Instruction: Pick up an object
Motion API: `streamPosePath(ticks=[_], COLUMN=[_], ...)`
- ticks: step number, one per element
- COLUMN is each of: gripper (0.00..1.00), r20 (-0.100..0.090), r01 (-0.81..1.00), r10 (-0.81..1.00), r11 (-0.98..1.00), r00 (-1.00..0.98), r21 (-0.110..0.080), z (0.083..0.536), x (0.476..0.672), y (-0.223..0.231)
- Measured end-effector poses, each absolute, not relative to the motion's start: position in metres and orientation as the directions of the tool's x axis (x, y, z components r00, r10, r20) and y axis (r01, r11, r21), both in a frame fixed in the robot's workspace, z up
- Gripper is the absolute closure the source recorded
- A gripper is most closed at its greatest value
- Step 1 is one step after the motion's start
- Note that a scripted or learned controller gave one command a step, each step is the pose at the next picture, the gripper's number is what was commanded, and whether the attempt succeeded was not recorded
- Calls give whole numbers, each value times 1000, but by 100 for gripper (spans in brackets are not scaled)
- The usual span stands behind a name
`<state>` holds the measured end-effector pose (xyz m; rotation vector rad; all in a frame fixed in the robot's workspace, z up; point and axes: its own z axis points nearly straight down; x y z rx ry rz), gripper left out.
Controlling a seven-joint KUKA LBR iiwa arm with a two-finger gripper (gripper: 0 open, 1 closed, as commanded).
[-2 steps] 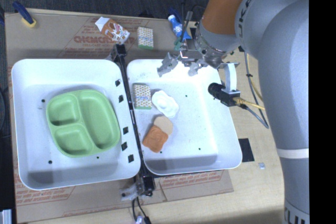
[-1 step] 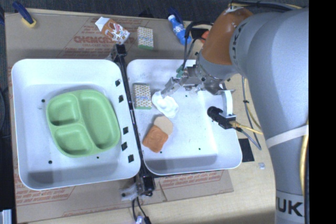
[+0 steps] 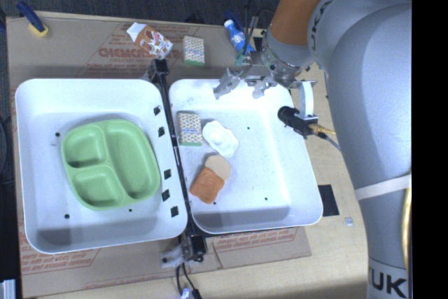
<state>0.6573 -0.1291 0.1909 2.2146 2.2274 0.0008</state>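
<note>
Your gripper (image 3: 243, 82) hangs over the far edge of the right bin (image 3: 294, 171), its two metal fingers (image 3: 225, 85) spread apart with nothing between them, above bare white floor. The things to pick lie toward that bin's left side, well apart from the claw. Against the left wall you have a small green-and-white patterned packet (image 3: 188, 127), its long axis running near to far, parallel with the divider; any print on it is too small to read. Touching its right side sits a white lumpy object (image 3: 221, 138), roughly oval, long axis slanting from far-left to near-right. Just nearer to you lies an orange-and-tan object (image 3: 210, 181) (possibly toy bread, hard to tell), tilted, long axis running from near-left to far-right, tan end pointing toward the far side. The left bin (image 3: 42, 220) holds a green divided plate (image 3: 109, 163) with three compartments, lying flat near the middle. Behind the bins, on the cardboard sheet (image 3: 105, 56), you'll see a crumpled orange-and-white wrapper (image 3: 150, 40) and a second green-patterned packet (image 3: 194, 50), standing about square to the bench edge. The cardboard carries red printed lettering, partly covered and not legible. A blue clip (image 3: 32, 18) sits at the far-left corner, another blue item (image 3: 236, 34) beside the arm's wrist.
</note>
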Motion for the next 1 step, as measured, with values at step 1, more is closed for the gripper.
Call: streamPosePath(ticks=[1], gripper=[0], r20=[0], r01=[1000], r10=[1000], r11=[5], r00=[-5], r21=[-7], z=[90], x=[652], y=[-147])
